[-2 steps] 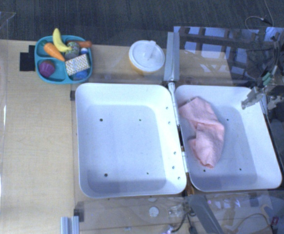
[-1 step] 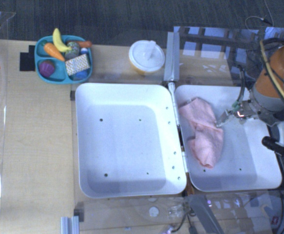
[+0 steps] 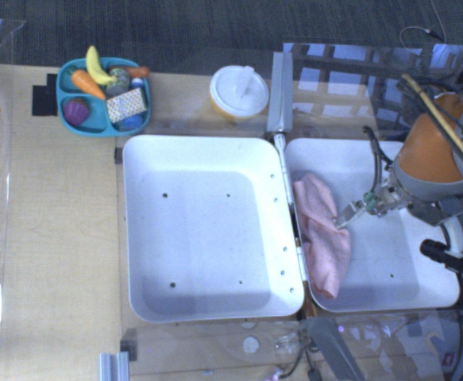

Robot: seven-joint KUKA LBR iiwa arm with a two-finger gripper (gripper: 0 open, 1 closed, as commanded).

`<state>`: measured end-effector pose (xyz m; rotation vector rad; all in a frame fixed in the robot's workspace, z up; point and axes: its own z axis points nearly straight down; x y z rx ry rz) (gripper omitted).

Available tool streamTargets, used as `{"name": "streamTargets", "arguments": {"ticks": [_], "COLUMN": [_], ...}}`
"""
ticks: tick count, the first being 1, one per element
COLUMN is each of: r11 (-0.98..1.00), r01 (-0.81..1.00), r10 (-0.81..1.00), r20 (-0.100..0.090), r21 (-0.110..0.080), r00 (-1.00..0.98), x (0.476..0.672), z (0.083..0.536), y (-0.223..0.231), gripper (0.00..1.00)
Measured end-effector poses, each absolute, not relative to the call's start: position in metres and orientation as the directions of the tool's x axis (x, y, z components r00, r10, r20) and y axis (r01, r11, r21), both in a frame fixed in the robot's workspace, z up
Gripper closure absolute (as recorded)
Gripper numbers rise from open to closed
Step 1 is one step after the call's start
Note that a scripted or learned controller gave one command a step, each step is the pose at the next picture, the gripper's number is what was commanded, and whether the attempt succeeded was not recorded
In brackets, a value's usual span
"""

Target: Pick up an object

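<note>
One object lies in the right bin: a pink cloth, crumpled into a long heap along that bin's left wall, running from near the far left corner down toward the near left corner; the left bin beside it carries nothing to pick. In the camera view the gripper reaches in from the right and its tip sits at the cloth's right edge, about midway along the heap; whether the tool is released or clenched I cannot tell, since the tip is small and dark against the fabric, and no cloth shows plainly caught in it. To do the grasp well, I judge the tip should press down into a raised fold, not skim the flat hem; closing on a thick ridge gives more fabric to pinch; the lift should go straight up, clear of the left wall, because the cloth lies against it and may drag. The cloth looks soft, pale pink, wrinkled, thicker toward its near end; it will likely hang and sag when raised.
</note>
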<state>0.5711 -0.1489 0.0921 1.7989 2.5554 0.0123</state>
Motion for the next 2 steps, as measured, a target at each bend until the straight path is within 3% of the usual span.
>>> {"name": "streamTargets", "arguments": {"ticks": [1, 2], "r11": [0.209, 0.244], "r01": [0.978, 0.970], "r10": [0.978, 0.970], "r20": [-0.006, -0.005], "r21": [0.014, 0.012], "r00": [-0.209, -0.244], "x": [0.592, 0.579], "z": [0.091, 0.092], "y": [-0.167, -0.181], "gripper": [0.00, 0.00]}}
